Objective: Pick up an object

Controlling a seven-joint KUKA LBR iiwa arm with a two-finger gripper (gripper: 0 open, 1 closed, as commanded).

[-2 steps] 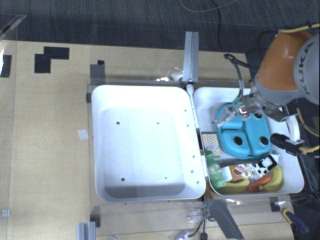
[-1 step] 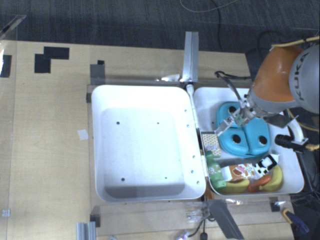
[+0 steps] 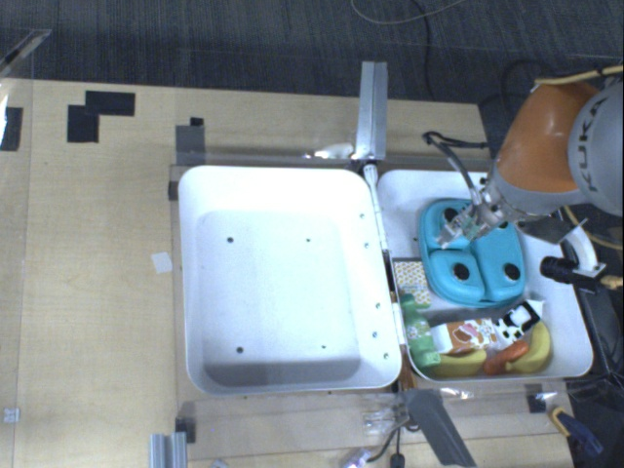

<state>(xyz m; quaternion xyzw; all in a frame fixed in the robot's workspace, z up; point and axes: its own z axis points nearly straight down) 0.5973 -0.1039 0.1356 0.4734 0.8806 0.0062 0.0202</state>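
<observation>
Camera view, looking down at a slant on a wooden bench (image 3: 88,291) with two shallow white bins side by side. A turquoise plastic tray (image 3: 472,254) with moulded compartments lies in the middle of the right bin (image 3: 400,193). The gripper (image 3: 472,218) sits over the tray's far edge, reaching in from the right on a grey arm with an orange band (image 3: 538,144); whether its fingers are open or shut cannot be told. Along the right bin's near edge lie a printed carton (image 3: 468,337), a yellow banana (image 3: 492,359) and a small black-and-white item (image 3: 522,316). The left bin (image 3: 278,276) stands touching the right one.
</observation>
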